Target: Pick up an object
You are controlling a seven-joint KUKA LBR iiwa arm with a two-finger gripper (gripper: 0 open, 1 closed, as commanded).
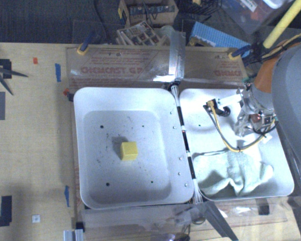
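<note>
A yellow cube (pixel 129 150) is seen near the middle of the left bin (pixel 90 104). The gripper (pixel 248 127) is held over the right bin (pixel 200 102), above a crumpled white cloth (pixel 236 174); a yellow cable (pixel 223 134) is draped beside it.

Left bin (pixel 90 109): white plastic, smooth, faint sheen; floor flecked with dark specks. Yellow block (pixel 129 150): matt, looks like foam or soft plastic. Right bin (pixel 195 104): same white plastic. White cloth (pixel 236 177): soft, crumpled, matt. Bench (pixel 30 149): pale wood, matt. Arm (pixel 291 84): smooth grey casing. Yellow cable (pixel 223 134): glossy sheath.
</note>
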